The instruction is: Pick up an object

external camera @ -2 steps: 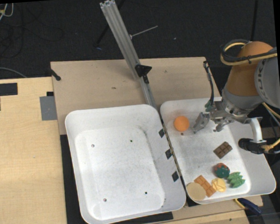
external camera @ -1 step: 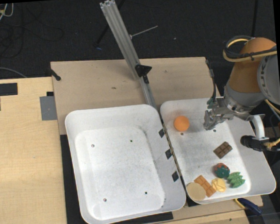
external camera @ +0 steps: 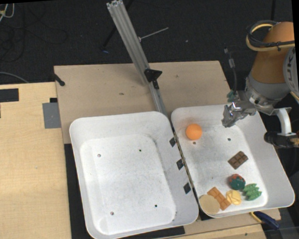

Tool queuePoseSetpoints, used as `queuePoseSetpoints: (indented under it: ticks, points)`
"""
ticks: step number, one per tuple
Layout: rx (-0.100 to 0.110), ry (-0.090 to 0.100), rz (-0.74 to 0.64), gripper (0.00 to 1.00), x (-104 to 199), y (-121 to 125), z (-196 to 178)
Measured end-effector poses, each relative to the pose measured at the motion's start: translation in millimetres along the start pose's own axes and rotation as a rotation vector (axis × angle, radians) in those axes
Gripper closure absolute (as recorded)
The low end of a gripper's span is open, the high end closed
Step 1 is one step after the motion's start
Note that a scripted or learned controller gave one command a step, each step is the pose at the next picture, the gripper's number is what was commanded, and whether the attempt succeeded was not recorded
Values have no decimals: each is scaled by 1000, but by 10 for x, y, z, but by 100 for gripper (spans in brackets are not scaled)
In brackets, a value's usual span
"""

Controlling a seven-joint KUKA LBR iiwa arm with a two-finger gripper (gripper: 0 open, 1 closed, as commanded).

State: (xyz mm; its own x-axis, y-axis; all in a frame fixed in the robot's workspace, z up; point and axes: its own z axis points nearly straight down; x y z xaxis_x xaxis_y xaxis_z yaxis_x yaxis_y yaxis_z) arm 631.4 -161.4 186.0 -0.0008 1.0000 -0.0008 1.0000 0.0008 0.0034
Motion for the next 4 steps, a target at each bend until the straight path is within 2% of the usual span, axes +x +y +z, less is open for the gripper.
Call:
queuePoseSetpoints:
  ticks: [1, 3, 4]
  points:
    - [-1, 0, 0, 100, -13, 9, -534]
    - [7, 3, -3, 100, 1032, -161, -645]
    - [6, 2, -3, 100, 1482, -130, -656]
